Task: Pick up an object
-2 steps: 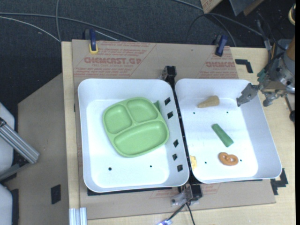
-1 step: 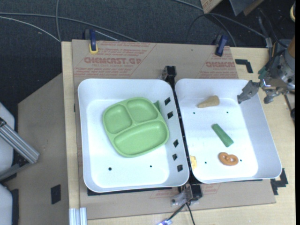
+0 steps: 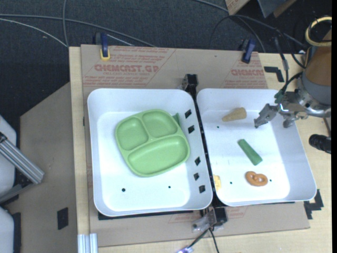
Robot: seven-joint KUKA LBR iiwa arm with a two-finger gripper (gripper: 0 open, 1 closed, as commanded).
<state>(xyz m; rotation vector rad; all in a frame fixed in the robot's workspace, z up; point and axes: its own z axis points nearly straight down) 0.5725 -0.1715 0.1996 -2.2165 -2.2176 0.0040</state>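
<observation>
Three small things lay in the right bin (image 3: 295,157) when I checked the feed: a tan wedge (image 3: 234,114) near the far wall, a green stick (image 3: 249,151) about mid-floor, and an orange pretzel-like piece (image 3: 256,179) toward the near edge. The left bin (image 3: 97,141) carried only a green divided plate (image 3: 152,142).

My gripper (image 3: 276,118) hung over the right bin's far right part, its two fingers spread apart with nothing between them. From the jaws, the wedge was the nearest candidate, just to the view's left and at about the same depth in the bin. The stick lay farther off, toward the near edge and leftward, with its long axis running diagonally from far-left to near-right. The pretzel piece sat beyond that, well apart from the jaws. I judged the wedge the easiest reach, a short sideways shift; for the stick I would have wanted the fingers turned to close across its narrow width, not along its length.

Readable print was on the board (image 3: 158,62) under the bins: "CHEMCAST GP" in red letters, repeated at the far right, where I could only partly make it out. Two clamps (image 3: 105,45) pinned the board's far edge.
</observation>
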